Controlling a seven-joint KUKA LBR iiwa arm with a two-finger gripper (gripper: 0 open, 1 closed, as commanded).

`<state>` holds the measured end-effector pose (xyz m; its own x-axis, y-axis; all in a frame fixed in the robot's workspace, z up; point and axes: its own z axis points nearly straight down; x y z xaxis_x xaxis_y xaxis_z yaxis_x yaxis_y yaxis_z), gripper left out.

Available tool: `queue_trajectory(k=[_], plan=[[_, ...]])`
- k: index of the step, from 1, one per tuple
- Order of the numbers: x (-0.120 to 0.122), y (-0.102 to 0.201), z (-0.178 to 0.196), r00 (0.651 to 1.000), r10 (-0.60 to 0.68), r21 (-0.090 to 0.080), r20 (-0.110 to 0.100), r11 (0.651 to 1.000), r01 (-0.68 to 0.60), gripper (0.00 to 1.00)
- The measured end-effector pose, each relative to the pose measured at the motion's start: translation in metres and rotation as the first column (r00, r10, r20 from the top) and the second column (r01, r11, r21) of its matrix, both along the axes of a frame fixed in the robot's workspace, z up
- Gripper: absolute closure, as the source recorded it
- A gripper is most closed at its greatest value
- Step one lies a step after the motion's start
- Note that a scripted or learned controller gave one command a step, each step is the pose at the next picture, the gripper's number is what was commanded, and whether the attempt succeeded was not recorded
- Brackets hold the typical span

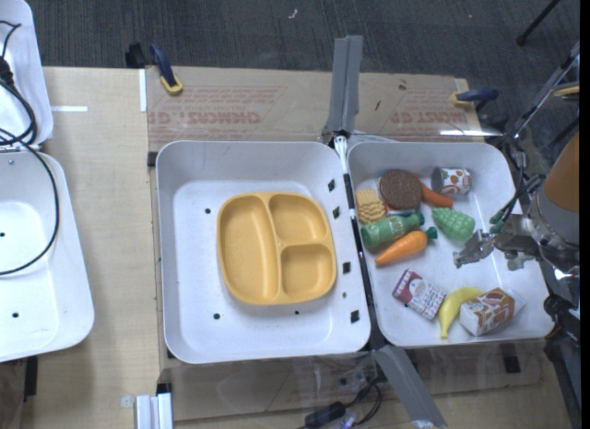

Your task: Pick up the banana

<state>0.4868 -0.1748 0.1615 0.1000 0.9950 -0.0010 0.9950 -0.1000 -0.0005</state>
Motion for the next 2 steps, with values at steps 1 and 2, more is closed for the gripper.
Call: queue_trajectory(k=[1, 2], plan=[[-0.010, 0.021, -0.002, 0.998, -0.059, 0.002, -0.004, 0.998, 0.059, 0.00], [-0.008, 0.021, -0.067, 1.000, 0.009, 0.000, 0.004, 1.000, -0.009, 0.00]])
